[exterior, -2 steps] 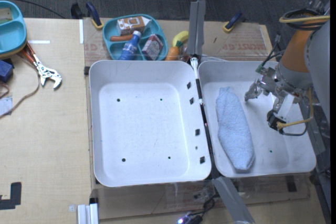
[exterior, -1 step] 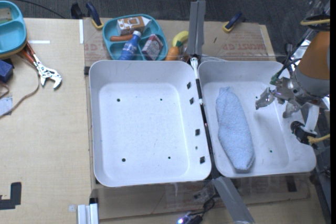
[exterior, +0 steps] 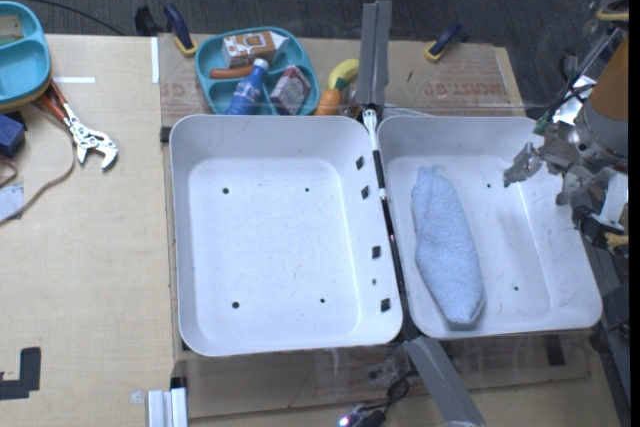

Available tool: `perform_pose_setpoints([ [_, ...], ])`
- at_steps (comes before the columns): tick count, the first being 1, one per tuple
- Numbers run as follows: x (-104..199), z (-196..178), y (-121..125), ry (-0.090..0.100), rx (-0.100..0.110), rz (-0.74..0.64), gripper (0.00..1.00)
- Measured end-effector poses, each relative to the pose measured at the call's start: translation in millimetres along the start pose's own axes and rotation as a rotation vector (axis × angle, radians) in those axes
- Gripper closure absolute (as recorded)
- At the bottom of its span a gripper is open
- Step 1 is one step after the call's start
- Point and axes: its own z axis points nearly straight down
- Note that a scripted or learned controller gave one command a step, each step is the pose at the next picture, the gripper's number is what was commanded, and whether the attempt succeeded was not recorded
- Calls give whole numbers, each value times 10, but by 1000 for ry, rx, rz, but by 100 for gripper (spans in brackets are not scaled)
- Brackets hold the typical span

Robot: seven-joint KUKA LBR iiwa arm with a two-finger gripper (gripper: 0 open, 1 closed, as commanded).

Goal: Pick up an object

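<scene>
Far left of the end effector, at the surface's (exterior: 90, 295) edge: a teal tray (exterior: 20, 50), cut off by the frame. Just below it a silver adjustable wrench (exterior: 92, 143) lies flat on the tan top, with a brown cord (exterior: 45, 177) curling past it.

Closer in, up and well left of the end effector: a teal divided dish (exterior: 212, 65) holding a small box (exterior: 250, 44), a blue bottle (exterior: 246, 87), a red stick-like item (exterior: 229, 72) and a dark packet (exterior: 289, 91). Just beside its right side sit an orange piece (exterior: 329, 101) and a yellow piece (exterior: 343, 72). Blue-and-yellow clamps (exterior: 178, 28) grip the surface's far edge.

Left bin (exterior: 190, 245): white and shallow, well left of the end effector, a few small dark dots on its floor.

Right bin (exterior: 570, 310): touching the left bin along the middle seam. A light blue cloth (exterior: 446, 245), long and folded, lies flat on the left half of its floor, running front to back. It is left of and below the end effector, apart from it, not touched.

End effector (exterior: 545, 163): over the right bin's far right rim, on the grey arm (exterior: 605, 125) coming in from the right. Metal fingers (exterior: 518, 167) point left toward the bin's interior. Can't tell if they're apart or together; nothing visible between them.
</scene>
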Motion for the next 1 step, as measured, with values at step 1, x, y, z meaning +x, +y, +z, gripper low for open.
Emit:
perform_pose_setpoints([
  [1, 0, -85, 0, -2, 2, -2, 100],
])
